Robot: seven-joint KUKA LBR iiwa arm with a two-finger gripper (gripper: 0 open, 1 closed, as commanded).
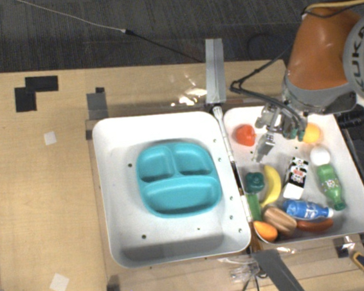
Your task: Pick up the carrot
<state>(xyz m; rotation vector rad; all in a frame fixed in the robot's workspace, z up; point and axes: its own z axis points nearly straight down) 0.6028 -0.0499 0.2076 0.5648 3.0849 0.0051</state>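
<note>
The carrot, orange with a green top pointing up along the bin wall, lies in the near left corner of the right bin. It is partly tucked against a brown bun. My gripper hangs over the far part of the same bin, between a red tomato and a yellow lemon. It is well away from the carrot, its fingers look open, and nothing is between them.
The right bin also holds a banana, a dark green round piece, a black-and-white carton, a green bottle and a blue bottle. A teal divided plate sits in the left bin.
</note>
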